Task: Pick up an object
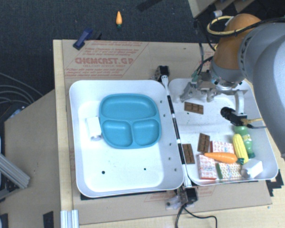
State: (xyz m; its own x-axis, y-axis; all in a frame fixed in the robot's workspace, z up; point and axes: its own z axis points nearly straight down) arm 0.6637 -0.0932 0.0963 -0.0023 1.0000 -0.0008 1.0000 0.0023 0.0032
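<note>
My gripper (198, 96) hangs over the far end of the right bin (180, 87), open, with nothing between its fingers. A brown chocolate bar (194, 108) lies just in front of it on the bin floor. Nearer the front lie two more chocolate bars (204, 142) (187, 153), an orange carrot (220, 157), a yellow corn cob (240, 147), a green item (245, 136), pink wafer packs (206, 166) and a white block (253, 167).
The left bin (80, 141) holds a blue divided plate (129, 119) and a small white item (93, 128). A blue object (82, 39) and a small orange piece (118, 18) lie beyond the bench's far edge. The arm covers the right bin's far right corner.
</note>
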